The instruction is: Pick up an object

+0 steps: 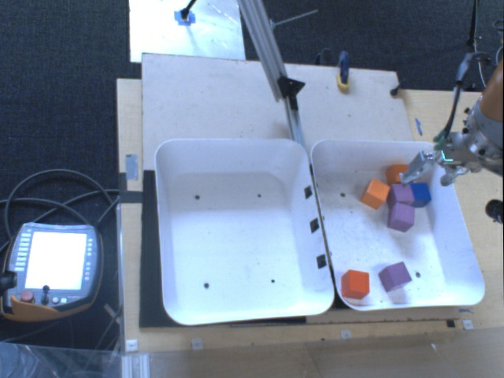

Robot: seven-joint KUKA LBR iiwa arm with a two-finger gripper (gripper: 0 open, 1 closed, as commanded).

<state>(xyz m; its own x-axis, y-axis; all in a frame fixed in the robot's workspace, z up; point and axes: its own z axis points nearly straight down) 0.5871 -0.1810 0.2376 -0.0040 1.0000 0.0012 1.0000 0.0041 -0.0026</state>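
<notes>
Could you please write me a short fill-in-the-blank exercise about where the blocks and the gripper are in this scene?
1. All the blocks lie in the ____ bin.
2. The gripper is above the cluster at the bin's ____ end.
3. The block touching the blue block on its left is ____.
4. Beside the red-orange block at the near edge lies a ____ block.

Missing words: right; far; purple; purple

**Bright light, soft picture**

The light is bright and even. It seems to come from above. The two shallow white plastic bins [236, 235] look very bright, almost washed out. A shiny silver sheet [157, 14] at the top glares white. The small coloured foam cubes [376, 194] drop short, soft shadows. The dark carpet floor [55, 69] stays dim. The whole picture is a little fuzzy and grainy, and small things look blurry.
</notes>
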